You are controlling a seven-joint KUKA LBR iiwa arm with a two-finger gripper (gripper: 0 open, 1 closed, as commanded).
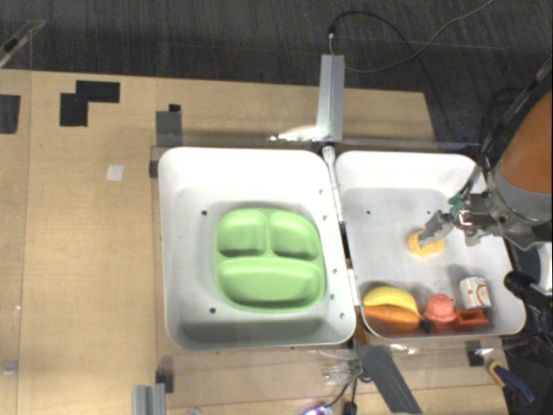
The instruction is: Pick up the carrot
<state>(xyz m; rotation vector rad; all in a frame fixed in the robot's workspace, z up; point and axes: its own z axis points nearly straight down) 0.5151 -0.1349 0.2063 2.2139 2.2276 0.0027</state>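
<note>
Orange carrot (393, 317) sits at right bin's (380, 175) front edge, touching banana (390, 298); fingers (429, 233) over yellow piece (426, 245), opening unclear. Risk: wrong grab.

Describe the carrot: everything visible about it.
The carrot is orange, smooth and plastic-looking, a toy by its look. It lies on its side along the near wall of the right bin, at that bin's near-left corner. A yellow banana rests against its far side. Its right end meets a pink-red toy. The pincer is further back, apart from it.
</note>
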